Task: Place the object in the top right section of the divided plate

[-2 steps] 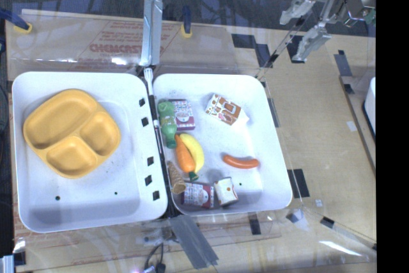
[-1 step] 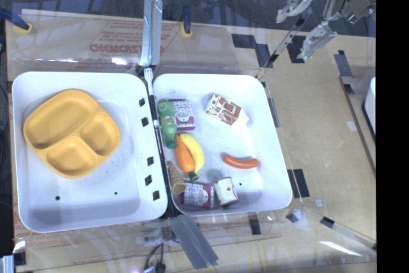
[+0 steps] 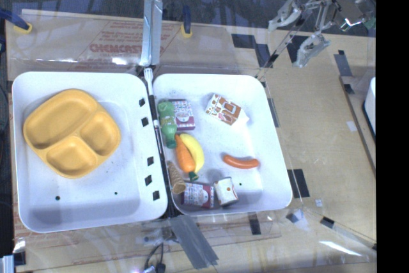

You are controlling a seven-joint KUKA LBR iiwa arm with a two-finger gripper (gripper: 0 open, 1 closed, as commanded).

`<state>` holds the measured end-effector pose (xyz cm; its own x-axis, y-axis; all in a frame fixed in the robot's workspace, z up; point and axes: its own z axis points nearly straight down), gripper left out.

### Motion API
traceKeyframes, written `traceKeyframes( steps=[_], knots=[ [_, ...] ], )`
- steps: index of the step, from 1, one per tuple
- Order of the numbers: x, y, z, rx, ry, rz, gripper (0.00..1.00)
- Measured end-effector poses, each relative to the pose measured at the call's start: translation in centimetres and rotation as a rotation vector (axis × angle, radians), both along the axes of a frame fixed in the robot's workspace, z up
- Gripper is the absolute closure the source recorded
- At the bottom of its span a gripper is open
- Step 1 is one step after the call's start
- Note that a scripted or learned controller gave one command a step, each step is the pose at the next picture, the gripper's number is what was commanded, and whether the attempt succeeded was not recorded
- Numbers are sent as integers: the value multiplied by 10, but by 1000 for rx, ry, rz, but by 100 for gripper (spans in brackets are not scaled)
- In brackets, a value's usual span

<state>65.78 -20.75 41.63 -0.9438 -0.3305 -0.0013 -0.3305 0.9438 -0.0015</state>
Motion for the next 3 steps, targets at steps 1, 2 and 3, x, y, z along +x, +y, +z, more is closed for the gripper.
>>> traceKeyframes(
  steps=[1, 2, 3],
  knots=[
    [0, 0, 28, -1, -4, 212, 0],
    [0, 0, 3, 0, 1, 658, 0],
    [-34, 0, 2, 0, 2, 586, 0]
  ],
)
